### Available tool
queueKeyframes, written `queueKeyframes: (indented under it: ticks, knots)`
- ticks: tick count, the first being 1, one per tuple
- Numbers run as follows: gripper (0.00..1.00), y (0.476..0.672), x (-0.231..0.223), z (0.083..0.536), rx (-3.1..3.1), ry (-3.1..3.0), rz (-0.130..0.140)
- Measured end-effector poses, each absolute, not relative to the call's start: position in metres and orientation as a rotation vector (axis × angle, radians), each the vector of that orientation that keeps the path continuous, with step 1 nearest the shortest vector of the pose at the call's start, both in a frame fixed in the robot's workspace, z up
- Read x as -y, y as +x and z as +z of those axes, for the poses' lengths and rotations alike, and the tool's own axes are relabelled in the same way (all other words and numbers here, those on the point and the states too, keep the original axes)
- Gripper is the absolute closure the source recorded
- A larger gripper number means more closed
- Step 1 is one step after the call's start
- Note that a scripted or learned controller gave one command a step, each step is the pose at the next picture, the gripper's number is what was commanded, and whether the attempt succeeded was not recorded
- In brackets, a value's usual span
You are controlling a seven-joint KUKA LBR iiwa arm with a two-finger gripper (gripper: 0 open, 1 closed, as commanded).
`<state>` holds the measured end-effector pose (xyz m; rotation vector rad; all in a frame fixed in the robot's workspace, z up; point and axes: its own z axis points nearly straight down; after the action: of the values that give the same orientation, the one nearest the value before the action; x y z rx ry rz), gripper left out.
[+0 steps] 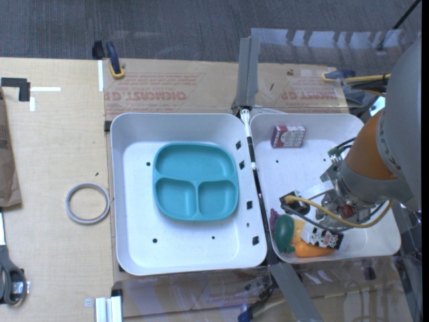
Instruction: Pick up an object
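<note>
My gripper (310, 221) is low in the right bin (375, 247), near its front edge, below the orange wrist band. Right under and beside it lie a green rounded object (284, 232) and an orange object (310, 249), close to the bin's front left corner. A small pink and white box (288, 137) lies at the back of the same bin, far from the gripper. Cables and the gripper body cover the fingertips. A teal divided plate (196, 181) rests in the middle of the left bin (127, 200).
A grey ring (88, 202) lies on the wooden bench left of the bins. Scissors (10, 282) sit at the bench's front left corner. Cardboard sheets stand behind both bins. The arm's grey body covers the right bin's right side.
</note>
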<state>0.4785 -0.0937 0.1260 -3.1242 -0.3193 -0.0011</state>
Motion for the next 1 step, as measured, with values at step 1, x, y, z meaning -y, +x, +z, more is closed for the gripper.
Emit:
queueKeyframes:
  ticks: [1]
  knots:
    - [0.00,0.4877,0.0953,0.1341,0.323,-3.136,-0.048]
